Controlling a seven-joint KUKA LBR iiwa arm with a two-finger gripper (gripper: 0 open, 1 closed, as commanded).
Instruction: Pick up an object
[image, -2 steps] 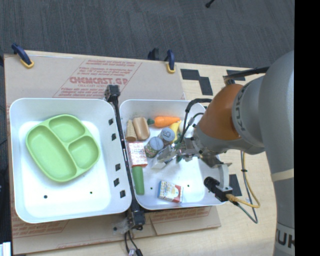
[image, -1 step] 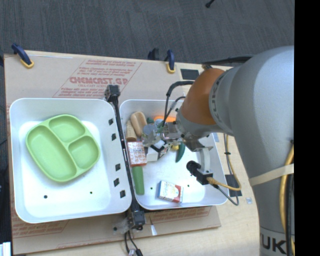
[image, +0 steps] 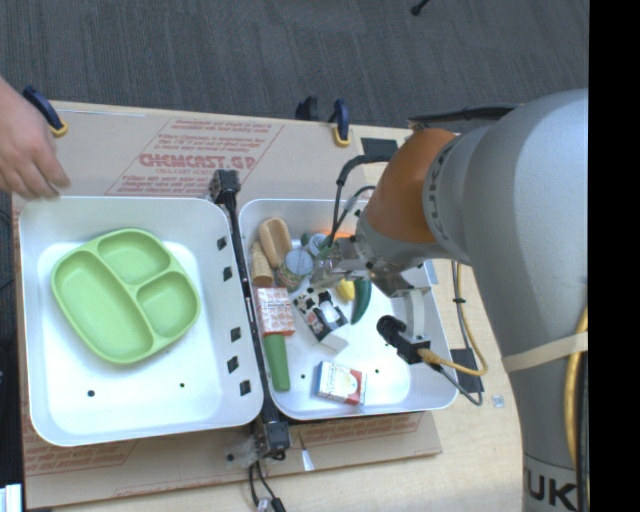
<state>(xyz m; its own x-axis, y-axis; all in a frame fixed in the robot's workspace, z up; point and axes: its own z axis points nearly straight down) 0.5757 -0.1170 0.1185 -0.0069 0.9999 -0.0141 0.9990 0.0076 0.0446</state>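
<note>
hovering: the gripper (image: 335, 268) hangs low over the crowded middle of the right bin (image: 425, 392); whether it is open or closed i cannot tell.
targets: green pepper (image: 361, 298), black-and-white piece (image: 322, 314) and tin can (image: 297, 264) sit packed together beneath it.
risk: tight packing may block a clean grab, or two things could lift together.
left bin (image: 50, 400): green plate (image: 125, 294), well apart.

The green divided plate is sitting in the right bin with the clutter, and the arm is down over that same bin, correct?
Not quite. The green divided plate lies alone in the left bin, as the camera view shows. The clutter is in the right bin, and the arm is down over that one.
</note>
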